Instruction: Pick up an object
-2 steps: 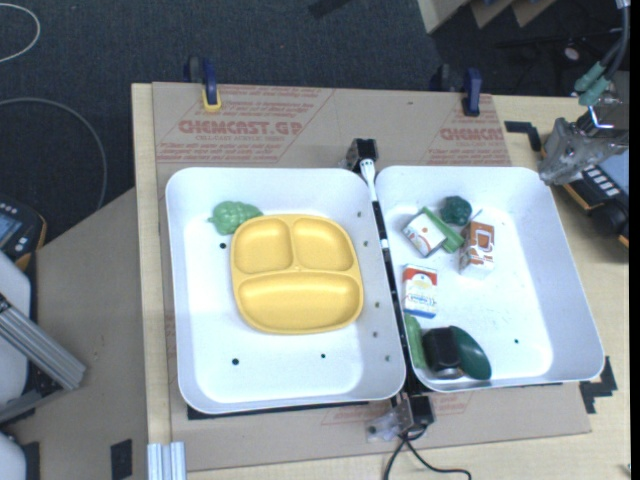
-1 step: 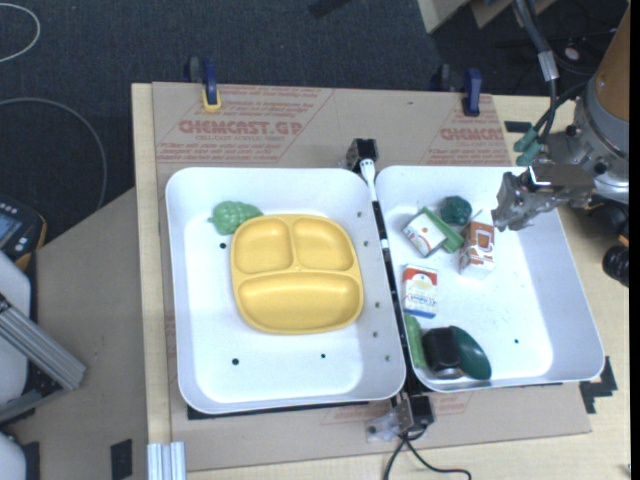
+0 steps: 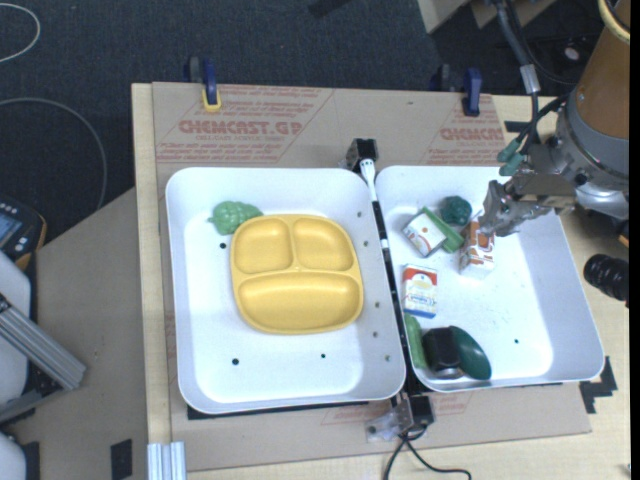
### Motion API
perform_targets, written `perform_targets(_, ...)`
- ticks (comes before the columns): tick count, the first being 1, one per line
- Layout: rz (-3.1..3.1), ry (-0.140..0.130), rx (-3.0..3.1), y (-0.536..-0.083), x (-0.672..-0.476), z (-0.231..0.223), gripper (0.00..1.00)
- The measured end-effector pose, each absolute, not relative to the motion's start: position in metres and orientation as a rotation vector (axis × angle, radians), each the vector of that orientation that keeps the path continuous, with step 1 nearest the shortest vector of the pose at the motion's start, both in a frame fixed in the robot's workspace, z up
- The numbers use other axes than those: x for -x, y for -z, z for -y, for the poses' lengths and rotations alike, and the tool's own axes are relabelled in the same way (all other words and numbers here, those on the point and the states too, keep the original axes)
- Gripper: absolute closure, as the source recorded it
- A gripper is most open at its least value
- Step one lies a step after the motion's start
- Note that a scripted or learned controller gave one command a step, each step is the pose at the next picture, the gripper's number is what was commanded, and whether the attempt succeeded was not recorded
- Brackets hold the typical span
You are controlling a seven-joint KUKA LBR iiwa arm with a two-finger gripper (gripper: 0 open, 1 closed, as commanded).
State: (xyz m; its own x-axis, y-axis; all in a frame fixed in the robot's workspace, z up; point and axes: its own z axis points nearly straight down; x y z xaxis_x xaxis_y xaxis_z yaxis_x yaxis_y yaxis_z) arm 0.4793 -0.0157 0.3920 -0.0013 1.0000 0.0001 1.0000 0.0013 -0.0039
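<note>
So from the overhead camera: the gripper (image 3: 492, 226) is down in the right bin (image 3: 545, 313), sitting right over a small red-and-white carton (image 3: 478, 251). Honestly can't tell whether it has closed on anything or whether the carton is actually lifted, since it looks like it's touching the bin floor or just off it. I'd call the pick mid-attempt: reach done, grab and lift unconfirmed.

Other stuff in that bin: another small carton (image 3: 425, 233), a green round thing (image 3: 456, 209), a blue-and-white packet (image 3: 421, 291), and a dark object (image 3: 455, 352) near the front edge. The left bin (image 3: 195, 298) has a yellow divided plate (image 3: 296, 273) and a green lump (image 3: 235, 215).
</note>
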Motion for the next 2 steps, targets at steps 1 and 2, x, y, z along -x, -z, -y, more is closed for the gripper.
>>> perform_targets(1, 2.216, -0.005, 2.223, -0.367, -0.479, 0.038, 1.00)
perform_targets(2, 2.238, 0.026, 2.224, -0.540, -0.480, -0.014, 1.00)
